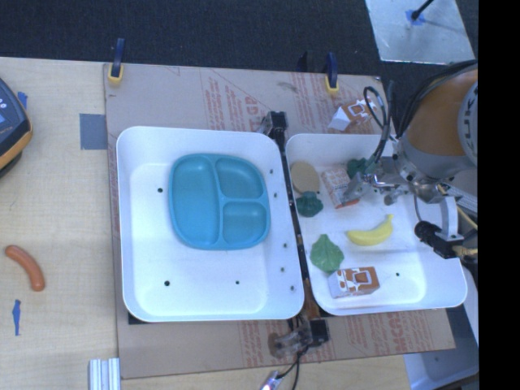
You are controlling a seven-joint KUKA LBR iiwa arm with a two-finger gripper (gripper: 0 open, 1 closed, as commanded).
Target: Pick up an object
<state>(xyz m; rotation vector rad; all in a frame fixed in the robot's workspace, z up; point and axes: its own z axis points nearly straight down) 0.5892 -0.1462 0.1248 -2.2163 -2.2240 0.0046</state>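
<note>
My gripper (pixel 358 187) hangs low over the upper middle of the right bin (pixel 439 292), just above a red and white packet (pixel 335 187) and beside a dark green piece (pixel 355 167). Near it lie a tan round cookie (pixel 305 176), a small dark green toy (pixel 309 205), a yellow banana (pixel 370 233), a green leafy piece (pixel 327 254) and a brown and white carton (pixel 355 281). Whether the gripper touches the packet is hidden by its own body.
The left bin (pixel 146 291) holds a blue divided plate (pixel 219 201). A small carton (pixel 349 116) lies outside the right bin's far edge. On the bench at the left are an orange sausage (pixel 26 266) and a black device (pixel 11 128). Cables trail along the arm (pixel 439 128).
</note>
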